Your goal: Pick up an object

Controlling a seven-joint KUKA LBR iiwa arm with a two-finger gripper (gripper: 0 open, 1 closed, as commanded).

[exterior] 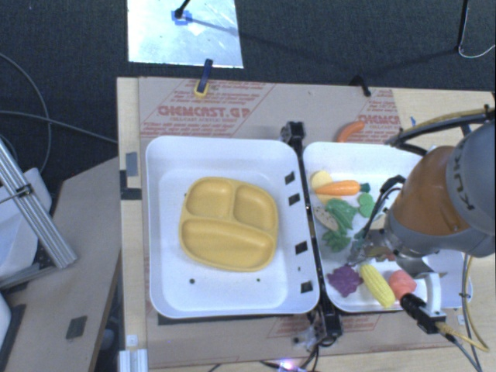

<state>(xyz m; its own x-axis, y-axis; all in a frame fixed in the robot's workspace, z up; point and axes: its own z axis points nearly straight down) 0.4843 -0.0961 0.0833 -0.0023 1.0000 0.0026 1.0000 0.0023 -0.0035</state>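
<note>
I've got the gripper hovering low in the right bin, can't tell its state from here. Corn sits at its 5 o'clock, so next I'd shift there and descend.

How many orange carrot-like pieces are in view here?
2. One carrot lies at the far side of the right bin; another orange piece lies on the bench outside it, just beyond its far rim. The arm may hide more.

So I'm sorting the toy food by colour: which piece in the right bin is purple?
The grape bunch, near the bin's front edge beside the yellow corn cob. The other pieces are orange, green, yellow or reddish.
</note>
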